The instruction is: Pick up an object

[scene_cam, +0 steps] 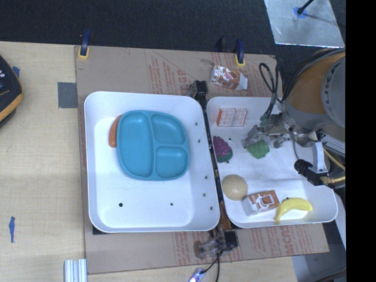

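In the right bin point(329, 215), nearest the front rim, a banana point(293, 208) lies beside a small carton point(261, 201) with orange and white print; its writing is too small to read. Just left of the carton sits a tan ball point(234, 187), close to the wall shared with the left bin point(147, 213). Further back, a purple grape bunch point(222, 148) rests by that same wall.

The gripper point(261, 135) hangs over the middle of the right bin, the arm point(314, 98) coming in from the right with its orange band above the wrist. A green object point(257, 150) lies directly under and just in front of the fingertips, touching or nearly touching them. Whether the fingers are spread or closed, and whether the green object sits between them, I cannot tell; the metal parts blur together there.

Behind the gripper, at the back of the right bin, lies a flat orange-and-white box point(231, 117); its label is unreadable.

In the left bin a blue divided plate point(154, 144) lies flat, with an orange object point(113, 132) poking out from under its left edge.

Beyond the bins, on the cardboard point(147, 69), sits a crumpled packet point(228, 77) with red and white print, not legible
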`<state>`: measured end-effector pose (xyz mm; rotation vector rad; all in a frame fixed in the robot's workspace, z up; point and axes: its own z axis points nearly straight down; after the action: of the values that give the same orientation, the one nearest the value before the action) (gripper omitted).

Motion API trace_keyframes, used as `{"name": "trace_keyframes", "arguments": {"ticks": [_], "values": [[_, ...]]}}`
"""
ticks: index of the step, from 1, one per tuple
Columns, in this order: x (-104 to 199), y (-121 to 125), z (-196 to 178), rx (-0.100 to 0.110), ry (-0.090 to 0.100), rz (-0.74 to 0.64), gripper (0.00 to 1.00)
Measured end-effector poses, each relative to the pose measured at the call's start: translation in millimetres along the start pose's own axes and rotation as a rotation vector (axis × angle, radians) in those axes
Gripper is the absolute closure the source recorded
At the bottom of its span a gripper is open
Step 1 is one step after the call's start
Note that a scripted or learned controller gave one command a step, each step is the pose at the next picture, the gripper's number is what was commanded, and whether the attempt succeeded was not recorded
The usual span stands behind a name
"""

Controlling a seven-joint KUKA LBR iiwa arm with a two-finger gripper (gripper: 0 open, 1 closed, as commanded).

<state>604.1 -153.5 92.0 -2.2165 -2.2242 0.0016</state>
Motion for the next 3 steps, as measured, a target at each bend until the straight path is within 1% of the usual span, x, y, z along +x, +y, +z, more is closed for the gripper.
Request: {"name": "trace_keyframes", "arguments": {"ticks": [1,2,3], "values": [[-1,0,-11,0.001,0.0,-0.002,1.0],[-8,-61,-63,0.001,0.0,0.001,1.0],[-43,-53,-102,0.0,-0.001,0.001,1.0]]}}
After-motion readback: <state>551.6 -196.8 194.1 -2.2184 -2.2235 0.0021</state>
